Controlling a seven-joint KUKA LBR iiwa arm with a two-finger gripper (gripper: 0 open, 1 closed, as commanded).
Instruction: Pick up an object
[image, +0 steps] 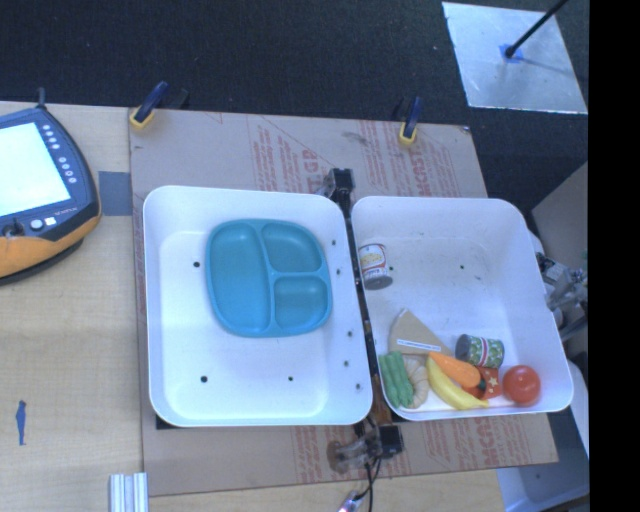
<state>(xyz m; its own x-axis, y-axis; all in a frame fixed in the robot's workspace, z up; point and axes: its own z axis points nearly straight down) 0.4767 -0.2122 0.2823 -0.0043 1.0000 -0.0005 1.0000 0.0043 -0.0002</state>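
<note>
1. Right bin (500, 225): a can (373, 265) lies near its left wall; carrot (456, 368), banana (447, 388), tomato (521, 384) cluster at the front.
2. Left bin (180, 300) holds a blue plate (268, 277).
3. End effector state: cannot tell.
4. Progress: no object lifted; whole pick remains.

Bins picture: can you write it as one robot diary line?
left bin: blue plate | right bin: can, tomato, banana
</note>
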